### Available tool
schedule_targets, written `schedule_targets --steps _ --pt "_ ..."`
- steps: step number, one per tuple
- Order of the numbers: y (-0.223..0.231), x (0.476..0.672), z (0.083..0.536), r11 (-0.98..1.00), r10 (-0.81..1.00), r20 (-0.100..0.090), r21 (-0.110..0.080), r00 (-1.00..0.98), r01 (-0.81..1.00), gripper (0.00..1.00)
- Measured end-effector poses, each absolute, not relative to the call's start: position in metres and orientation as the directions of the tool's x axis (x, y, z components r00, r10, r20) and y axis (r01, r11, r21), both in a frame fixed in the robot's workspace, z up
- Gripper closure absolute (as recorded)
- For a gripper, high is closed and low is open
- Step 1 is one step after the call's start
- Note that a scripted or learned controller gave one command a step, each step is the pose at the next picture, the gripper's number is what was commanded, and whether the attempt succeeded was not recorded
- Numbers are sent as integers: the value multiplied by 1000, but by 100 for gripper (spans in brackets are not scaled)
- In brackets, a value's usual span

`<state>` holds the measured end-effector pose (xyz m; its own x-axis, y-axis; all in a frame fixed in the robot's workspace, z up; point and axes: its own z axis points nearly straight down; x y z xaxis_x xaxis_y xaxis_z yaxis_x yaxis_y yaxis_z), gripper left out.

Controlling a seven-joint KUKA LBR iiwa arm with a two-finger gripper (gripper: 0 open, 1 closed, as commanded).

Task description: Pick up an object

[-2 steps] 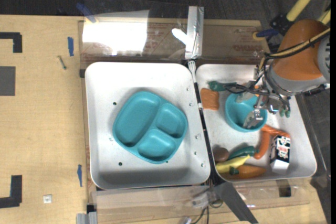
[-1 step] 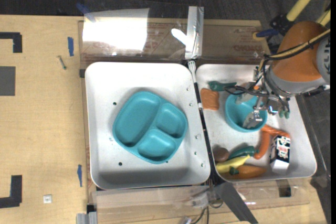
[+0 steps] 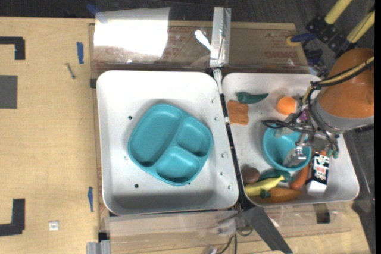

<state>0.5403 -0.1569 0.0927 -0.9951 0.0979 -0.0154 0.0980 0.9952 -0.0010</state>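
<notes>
- The gripper hangs over the teal bowl in the right bin, with its metal tip down inside the bowl's right half. Nothing can be seen clamped in it, and whether it is clenched or released cannot be told from this angle.
- The bowl sits upright with its mouth facing up, near the middle of the right bin. It is round, so it has no long axis to speak of. The gripper and its cables hide its right rim.
- An orange ball lies just beyond the bowl's far rim.
- A reddish carrot-like piece lies against the bowl's near right edge. Its long axis is slanted, the upper end toward the right and the lower end toward the left.
- A small white box with black and red print stands just right of that piece, close to the bin's near right corner.
- In front of the bowl a yellow banana lies roughly left to right, with a dark green piece above it and a long orange piece along the near wall.
- A brown rounded lump sits left of the banana.
- An orange-brown block rests by the bin's left wall. Behind it a teal leaf-shaped piece points to the right.
- The left bin holds a teal divided plate, set at a diagonal, well apart from the gripper.
- The arm's orange band shows above the right bin's far right corner.
</notes>
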Motion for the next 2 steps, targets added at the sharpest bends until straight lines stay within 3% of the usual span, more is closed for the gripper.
schedule_targets --steps 1,2 --pt "-177 622 91 975 223 -16 3 -975 223 0" --pt "-151 618 92 977 211 -15 1 -977 211 0"
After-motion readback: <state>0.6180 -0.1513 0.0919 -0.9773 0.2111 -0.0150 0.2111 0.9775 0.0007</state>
